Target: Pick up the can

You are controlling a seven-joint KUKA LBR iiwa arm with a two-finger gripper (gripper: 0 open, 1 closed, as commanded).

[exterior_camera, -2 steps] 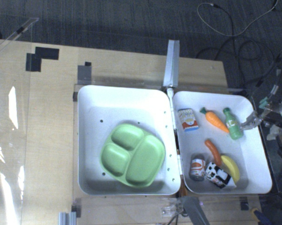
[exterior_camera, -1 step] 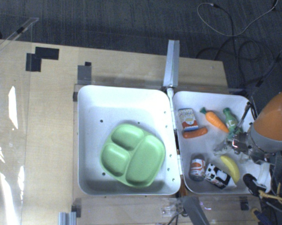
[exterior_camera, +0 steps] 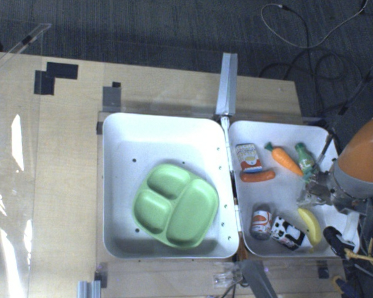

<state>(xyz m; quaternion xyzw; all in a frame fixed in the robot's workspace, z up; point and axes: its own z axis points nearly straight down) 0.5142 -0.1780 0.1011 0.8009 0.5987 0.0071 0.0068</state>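
From my seat I've got the overhead cam looking down on the table (exterior_camera: 67,189) with both bins; the left bin (exterior_camera: 122,142) has a green divided tray (exterior_camera: 176,205) sitting in it, tilted a bit toward the lower right. The right bin (exterior_camera: 280,132) has the clutter: the can (exterior_camera: 261,222) stands near the bottom left corner, just beside a black-and-white carton (exterior_camera: 287,232); a banana (exterior_camera: 311,225) lies right of that. Further up there's a small box (exterior_camera: 248,156), a sausage (exterior_camera: 257,175) just below it, a carrot (exterior_camera: 286,160) and a green bottle (exterior_camera: 305,158). The arm (exterior_camera: 364,160) comes in from the right; the end effector (exterior_camera: 314,190) hangs over the right side of that bin, between bottle and banana, well apart from the can; can't tell whether it's open or closed, too blurry.
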